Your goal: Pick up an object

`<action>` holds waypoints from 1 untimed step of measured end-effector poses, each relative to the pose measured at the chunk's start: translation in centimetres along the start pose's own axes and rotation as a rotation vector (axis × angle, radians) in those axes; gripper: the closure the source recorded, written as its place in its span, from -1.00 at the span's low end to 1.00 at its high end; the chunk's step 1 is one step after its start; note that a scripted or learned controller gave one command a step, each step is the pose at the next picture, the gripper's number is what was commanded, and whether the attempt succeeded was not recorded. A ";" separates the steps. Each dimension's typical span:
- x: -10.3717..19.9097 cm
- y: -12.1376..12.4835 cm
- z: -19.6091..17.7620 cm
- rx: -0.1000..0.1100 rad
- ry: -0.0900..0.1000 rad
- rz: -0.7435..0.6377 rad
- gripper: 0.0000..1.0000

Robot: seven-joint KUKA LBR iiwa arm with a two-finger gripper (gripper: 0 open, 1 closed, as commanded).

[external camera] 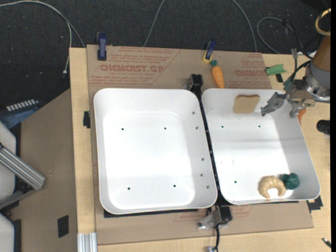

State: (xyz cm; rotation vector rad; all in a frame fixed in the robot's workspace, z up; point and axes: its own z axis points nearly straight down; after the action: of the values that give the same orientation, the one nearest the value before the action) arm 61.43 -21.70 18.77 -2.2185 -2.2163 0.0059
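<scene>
While the left bin (152,151) lies at nine o'clock, I hover my gripper (283,104) over the right bin's (252,151) one o'clock corner, fingers spread, gripping nothing. Approach step, I judge: the tan slice (246,103) sits just beside me at nine; next, descend squarely.
</scene>
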 end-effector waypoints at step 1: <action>0.0 0.2 -0.4 -0.008 -0.002 -0.001 -1.00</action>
State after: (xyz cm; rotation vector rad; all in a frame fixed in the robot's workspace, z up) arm 61.62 -21.68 19.21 -2.2218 -2.2224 -0.0006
